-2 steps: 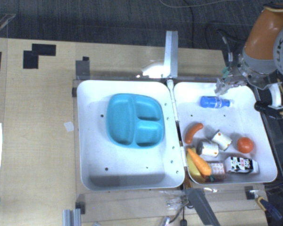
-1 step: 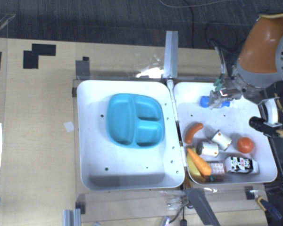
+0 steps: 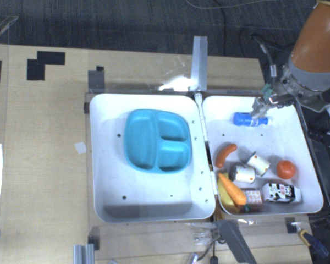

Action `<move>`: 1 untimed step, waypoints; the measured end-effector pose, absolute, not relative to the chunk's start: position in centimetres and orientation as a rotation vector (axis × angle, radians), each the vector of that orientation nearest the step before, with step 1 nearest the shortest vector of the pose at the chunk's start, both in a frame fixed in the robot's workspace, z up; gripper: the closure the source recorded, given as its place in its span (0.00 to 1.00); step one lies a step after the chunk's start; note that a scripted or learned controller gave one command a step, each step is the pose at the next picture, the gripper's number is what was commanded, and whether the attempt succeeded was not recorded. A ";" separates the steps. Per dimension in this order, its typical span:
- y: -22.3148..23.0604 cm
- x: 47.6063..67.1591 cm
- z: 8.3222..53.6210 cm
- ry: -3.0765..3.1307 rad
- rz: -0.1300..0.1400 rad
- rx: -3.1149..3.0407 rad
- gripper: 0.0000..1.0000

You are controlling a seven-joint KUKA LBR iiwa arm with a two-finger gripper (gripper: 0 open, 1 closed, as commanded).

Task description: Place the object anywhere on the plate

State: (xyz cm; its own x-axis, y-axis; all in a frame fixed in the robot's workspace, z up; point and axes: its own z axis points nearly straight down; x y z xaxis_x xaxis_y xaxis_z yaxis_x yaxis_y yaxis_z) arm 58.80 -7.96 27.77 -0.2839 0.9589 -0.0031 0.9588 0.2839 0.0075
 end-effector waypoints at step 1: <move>0.6 58.3 23.5 2.447 0.005 1.966 1.00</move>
